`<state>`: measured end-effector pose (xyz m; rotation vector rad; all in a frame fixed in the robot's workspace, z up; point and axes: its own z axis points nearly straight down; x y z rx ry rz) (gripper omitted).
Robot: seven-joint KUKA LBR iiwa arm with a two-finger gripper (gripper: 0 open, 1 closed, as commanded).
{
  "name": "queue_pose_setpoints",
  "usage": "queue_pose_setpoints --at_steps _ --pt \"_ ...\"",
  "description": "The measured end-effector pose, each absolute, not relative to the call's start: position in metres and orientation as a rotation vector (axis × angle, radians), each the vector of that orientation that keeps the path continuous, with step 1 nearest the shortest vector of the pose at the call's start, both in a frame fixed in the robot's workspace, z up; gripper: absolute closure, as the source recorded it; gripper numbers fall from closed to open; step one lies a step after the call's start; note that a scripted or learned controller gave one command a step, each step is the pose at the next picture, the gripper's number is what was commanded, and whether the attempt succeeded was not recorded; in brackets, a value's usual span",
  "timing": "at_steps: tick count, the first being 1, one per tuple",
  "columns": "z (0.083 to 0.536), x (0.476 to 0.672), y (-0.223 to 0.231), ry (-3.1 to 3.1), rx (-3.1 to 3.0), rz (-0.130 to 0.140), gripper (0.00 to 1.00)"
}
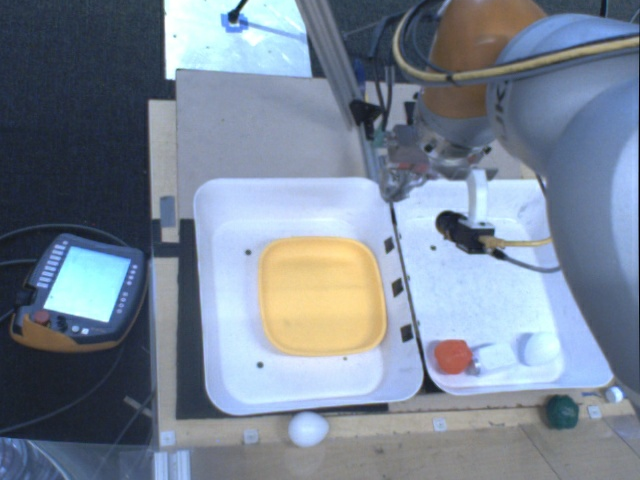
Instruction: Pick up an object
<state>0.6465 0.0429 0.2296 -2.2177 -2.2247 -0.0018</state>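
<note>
Overhead view of the bench. The grey arm's two-finger gripper (pixel 400 186) hangs over the top end of the ridge where the two shallow white plastic bins meet; whether it is spread or closed cannot be told, and nothing is seen in it. The left bin (pixel 225 298) holds a square yellow plastic plate (pixel 322 294) lying flat at its centre. Candidate objects collect along the near wall of the right bin (pixel 500 288): a small orange-red block (pixel 452 356), a white oblong piece (pixel 492 358) just beside it, and a white ball (pixel 541 348). All lie well apart from the gripper, so a pick likely requires travel toward the near wall.
</note>
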Motion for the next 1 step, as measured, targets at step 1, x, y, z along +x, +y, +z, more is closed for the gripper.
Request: queue_pose_setpoints --at_steps 1 --pt "0.2382 0.6706 0.096 -2.226 -2.217 -0.003 1.0"
